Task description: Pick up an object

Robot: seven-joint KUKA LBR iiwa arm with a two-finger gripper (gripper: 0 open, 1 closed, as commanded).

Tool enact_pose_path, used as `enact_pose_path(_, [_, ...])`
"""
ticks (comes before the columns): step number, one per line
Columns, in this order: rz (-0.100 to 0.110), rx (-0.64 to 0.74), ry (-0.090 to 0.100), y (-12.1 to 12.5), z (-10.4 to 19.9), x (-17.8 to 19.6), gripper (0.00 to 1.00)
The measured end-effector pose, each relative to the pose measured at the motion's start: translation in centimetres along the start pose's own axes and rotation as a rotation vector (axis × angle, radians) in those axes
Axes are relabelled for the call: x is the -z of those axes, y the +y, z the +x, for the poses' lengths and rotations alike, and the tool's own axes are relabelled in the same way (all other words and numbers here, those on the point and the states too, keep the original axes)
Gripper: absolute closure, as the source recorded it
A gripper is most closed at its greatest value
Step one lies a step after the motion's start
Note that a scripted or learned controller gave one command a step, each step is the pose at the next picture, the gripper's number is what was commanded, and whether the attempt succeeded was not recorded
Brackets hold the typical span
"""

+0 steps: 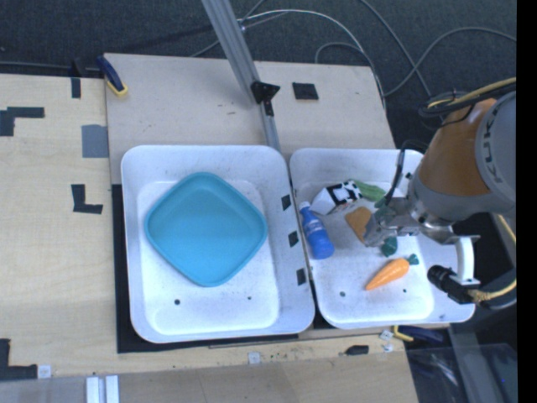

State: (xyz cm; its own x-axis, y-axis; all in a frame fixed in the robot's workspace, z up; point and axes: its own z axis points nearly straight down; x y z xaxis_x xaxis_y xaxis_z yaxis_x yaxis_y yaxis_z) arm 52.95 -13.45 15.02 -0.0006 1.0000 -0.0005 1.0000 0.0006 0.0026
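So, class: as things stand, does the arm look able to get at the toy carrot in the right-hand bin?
Probably yes. The carrot lies alone on bare bin floor in the right bin, with nothing on top of it. The gripper hangs just above it in the picture, over the same bin.

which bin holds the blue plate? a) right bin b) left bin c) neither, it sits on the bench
b: the blue plate lies flat inside the left bin, while the right bin holds the toy carrot and blue bottle.
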Motion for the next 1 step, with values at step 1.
enact_pose_path(1, [0.0, -0.001, 0.0, -0.47, -0.37, 4.37, 1.0])
